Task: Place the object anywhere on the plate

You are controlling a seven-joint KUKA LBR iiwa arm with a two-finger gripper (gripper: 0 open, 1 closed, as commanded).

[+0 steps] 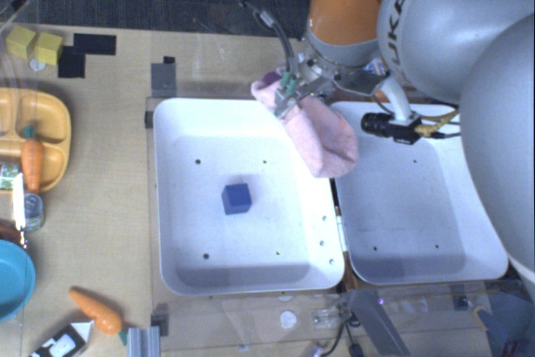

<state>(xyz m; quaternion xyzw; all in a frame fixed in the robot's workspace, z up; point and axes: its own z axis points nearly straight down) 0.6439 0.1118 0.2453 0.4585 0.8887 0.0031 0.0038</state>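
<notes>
Gripper (288,88) clenched on pink cloth (318,134), lifted over far right edge of left bin (167,180); cloth droops toward seam between bins. No plate evident inside bins (yellow tray (46,121) far left on bench). Carry high, keep clear of blue cube (236,198), release only once cloth hangs above target.

Soft pink cloth (316,135) hanging limp and crumpled, pinched at its top; draped over the left white bin's (180,263) upper right corner.
</notes>
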